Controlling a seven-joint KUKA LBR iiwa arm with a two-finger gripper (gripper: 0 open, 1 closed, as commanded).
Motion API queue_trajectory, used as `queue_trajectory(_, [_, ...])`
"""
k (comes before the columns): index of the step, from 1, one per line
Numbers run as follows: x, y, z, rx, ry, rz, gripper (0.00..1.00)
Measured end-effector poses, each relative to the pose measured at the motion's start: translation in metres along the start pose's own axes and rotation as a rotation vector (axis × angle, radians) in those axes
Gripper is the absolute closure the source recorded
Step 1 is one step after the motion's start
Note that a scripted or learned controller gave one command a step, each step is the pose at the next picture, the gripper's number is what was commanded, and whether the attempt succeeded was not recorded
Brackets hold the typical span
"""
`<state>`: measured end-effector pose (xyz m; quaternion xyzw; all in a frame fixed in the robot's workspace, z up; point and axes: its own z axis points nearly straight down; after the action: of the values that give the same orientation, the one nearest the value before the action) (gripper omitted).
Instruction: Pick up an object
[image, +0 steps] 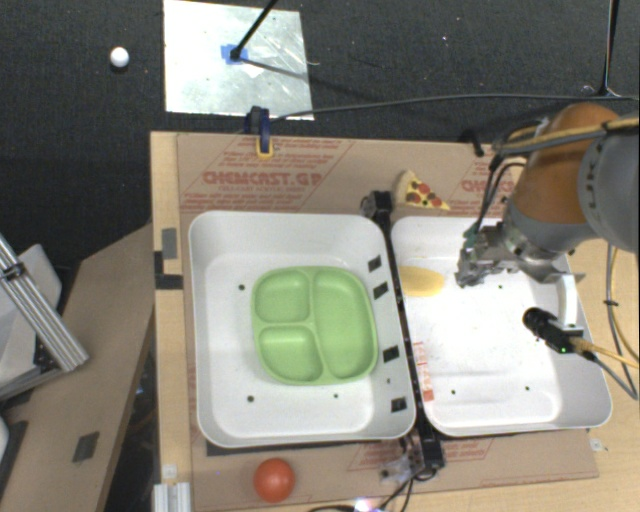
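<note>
We cannot tell whether our gripper (472, 272) is apart or together. It hangs low over the right shallow white bin (500, 400). Just to its left lies a pale yellow flat piece (421, 282). Farther off, the brown cardboard sheet (300, 165) reads "CHEMCAST GP".

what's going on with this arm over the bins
The arm reaches over the right bin, its pincer low, just right of a yellow piece that lies on the bin floor. Whether they touch is unclear. The left bin holds a green tray. A pizza slice and a red ball lie outside the bins.
</note>
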<state>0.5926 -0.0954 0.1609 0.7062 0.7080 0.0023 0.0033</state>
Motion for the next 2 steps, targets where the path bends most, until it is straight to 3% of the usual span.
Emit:
queue_trajectory(1, [0.000,0.002,-0.052,0.001,0.000,-0.001,1.00])
queue_trajectory(2, [0.047,0.011,-0.047,0.005,0.003,-0.006,1.00])
